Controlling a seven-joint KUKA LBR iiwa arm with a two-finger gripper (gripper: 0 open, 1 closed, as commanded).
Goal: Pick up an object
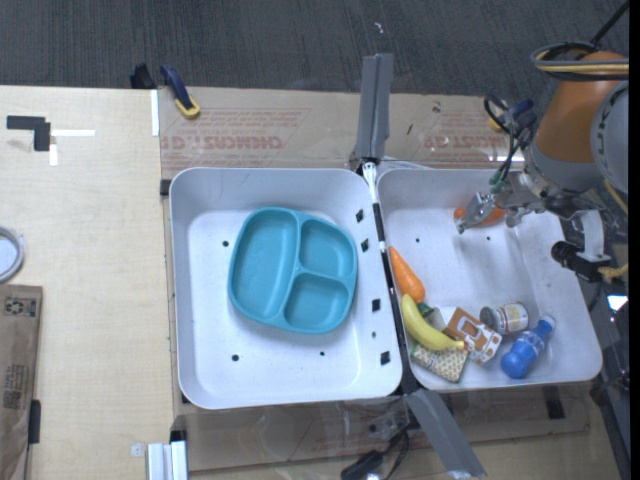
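Observation:
My gripper [478, 213] hangs over the back of the right bin [560, 373], near its far wall. A small orange thing [463, 211] shows right at the gripper's tip; whether it is held I cannot tell. At the bin's front lie an orange carrot [405, 273], a yellow banana [428, 328], a brown and white carton [474, 334], a small can [508, 317], a blue bottle [525, 349] and a tan woven pad [441, 362]. These lie well below and to the left of the gripper.
The left bin [200, 368] holds a teal divided plate [295, 268]. A grey post [375, 108] rises behind the seam between the bins. A roll of tape [6, 255] and a cardboard piece [18, 368] lie on the bench at far left.

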